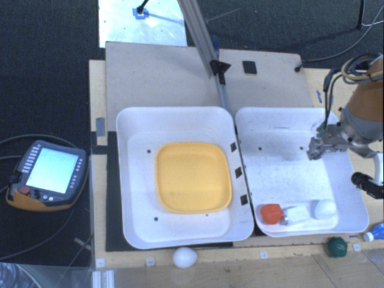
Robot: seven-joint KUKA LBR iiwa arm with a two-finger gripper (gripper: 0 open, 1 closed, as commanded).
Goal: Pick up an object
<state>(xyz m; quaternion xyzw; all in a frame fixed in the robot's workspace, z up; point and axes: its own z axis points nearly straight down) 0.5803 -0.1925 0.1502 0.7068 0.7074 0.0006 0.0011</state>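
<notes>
In the right bin (282, 161) three small things lie along the front wall: a red rounded object (271, 213), a white block (297, 213) beside it, and a white rounded object (324, 209). My gripper (316, 149) hangs over the right side of this bin, well behind those objects and apart from them. Nothing shows under or in it. The left bin (135, 161) holds a square yellow plate (194, 177) lying flat in its middle.
A white egg-shaped object (185, 257) and a dark green ball (337, 246) lie on the bench in front of the bins. A teach pendant (45, 174) sits on the floor at far left. A metal pole (201, 32) slants in behind the bins.
</notes>
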